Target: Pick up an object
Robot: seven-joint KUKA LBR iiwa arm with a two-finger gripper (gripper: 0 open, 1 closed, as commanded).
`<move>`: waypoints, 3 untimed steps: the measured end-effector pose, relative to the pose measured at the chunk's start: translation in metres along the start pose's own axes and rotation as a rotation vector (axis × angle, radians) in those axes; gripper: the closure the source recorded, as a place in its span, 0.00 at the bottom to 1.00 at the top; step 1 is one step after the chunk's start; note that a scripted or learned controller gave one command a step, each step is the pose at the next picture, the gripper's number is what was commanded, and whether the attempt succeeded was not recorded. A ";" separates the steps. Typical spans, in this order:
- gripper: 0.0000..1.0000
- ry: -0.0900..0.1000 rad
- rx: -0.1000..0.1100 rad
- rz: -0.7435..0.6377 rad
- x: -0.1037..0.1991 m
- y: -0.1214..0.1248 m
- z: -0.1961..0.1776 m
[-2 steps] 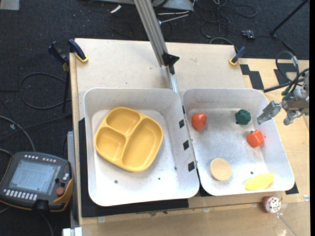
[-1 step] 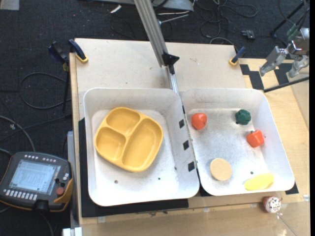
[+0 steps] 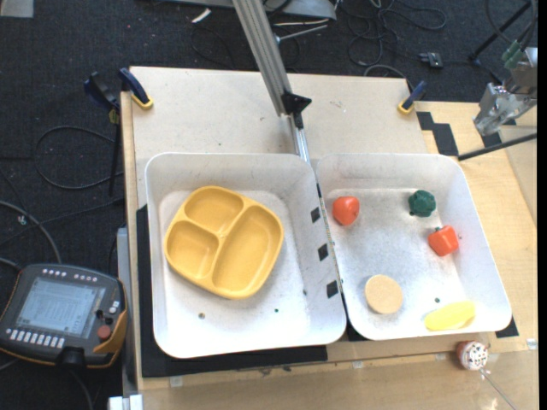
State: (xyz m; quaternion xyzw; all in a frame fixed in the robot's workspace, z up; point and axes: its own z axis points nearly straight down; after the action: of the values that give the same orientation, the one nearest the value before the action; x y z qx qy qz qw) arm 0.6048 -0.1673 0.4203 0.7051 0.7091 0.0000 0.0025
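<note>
— Which one do we go for?

— We'd pick from the right bin (image 3: 479, 229). It holds a small orange-red piece (image 3: 345, 210) near its left wall, a dark green lump (image 3: 421, 202) at the back, a red piece (image 3: 443, 241) just below that, a tan disc (image 3: 384, 294) toward the front, and a yellow piece (image 3: 449, 316) in the front corner.

— And the yellow plate (image 3: 224, 241) in the left bin (image 3: 158, 229)?

— Wide, stiff and shallow; we'd expect only its rim to give a hold, and that may slip. We'd leave it.

— So the orange-red piece?

— Yes. It looks light and rigid, probably smooth plastic, so it may roll. It stands well apart from the others, and we'd close across its middle from above.

— How are the fingers (image 3: 504, 109) set?

— They sit at the far right, off the bins, over the desk (image 3: 214, 109). We cannot tell whether they are wide or narrow.
</note>
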 end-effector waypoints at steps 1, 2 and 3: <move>1.00 0.004 -0.001 -0.005 0.087 0.057 -0.011; 1.00 0.004 0.012 0.003 0.102 0.071 0.106; 1.00 0.002 0.006 0.008 0.099 0.047 0.111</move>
State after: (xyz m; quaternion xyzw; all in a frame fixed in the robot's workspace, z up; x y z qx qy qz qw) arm 0.6517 -0.0682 0.3088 0.7080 0.7062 -0.0012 -0.0005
